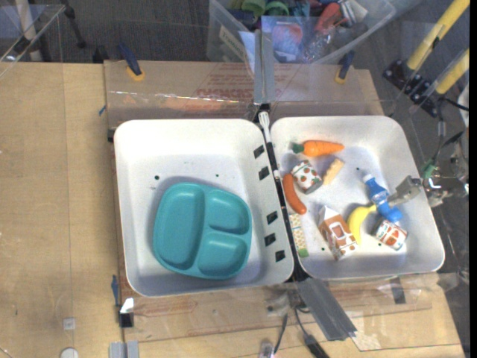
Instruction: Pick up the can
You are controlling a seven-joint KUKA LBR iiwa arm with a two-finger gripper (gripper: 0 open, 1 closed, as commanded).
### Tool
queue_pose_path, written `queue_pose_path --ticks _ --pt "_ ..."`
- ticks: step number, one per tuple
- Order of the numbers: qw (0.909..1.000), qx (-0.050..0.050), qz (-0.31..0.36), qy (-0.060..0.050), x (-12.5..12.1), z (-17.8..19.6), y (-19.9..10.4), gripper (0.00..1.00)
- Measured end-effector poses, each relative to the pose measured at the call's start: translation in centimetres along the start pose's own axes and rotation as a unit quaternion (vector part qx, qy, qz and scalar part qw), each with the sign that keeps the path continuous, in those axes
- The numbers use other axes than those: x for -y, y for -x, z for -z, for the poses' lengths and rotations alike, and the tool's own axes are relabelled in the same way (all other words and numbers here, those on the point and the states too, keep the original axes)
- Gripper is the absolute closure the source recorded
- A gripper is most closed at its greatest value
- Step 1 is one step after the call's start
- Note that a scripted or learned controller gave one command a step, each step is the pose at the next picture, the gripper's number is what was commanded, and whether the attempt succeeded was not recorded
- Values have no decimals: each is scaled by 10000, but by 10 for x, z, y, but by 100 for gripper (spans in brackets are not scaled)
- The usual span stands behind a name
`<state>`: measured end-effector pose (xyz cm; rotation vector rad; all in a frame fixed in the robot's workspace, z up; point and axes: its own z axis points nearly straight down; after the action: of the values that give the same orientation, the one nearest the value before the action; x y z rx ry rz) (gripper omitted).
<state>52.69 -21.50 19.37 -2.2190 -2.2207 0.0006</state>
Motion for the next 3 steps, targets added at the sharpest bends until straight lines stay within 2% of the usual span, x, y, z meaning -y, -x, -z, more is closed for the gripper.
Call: queue_pose_path --ticks 1,2,3 --pt "10000 -15 -58 28 2 -98 -19 0" --pt "9976 25 -691 71 40 -105 -62 0" --pt "9994 16 -332 68 44 -105 -27 0"
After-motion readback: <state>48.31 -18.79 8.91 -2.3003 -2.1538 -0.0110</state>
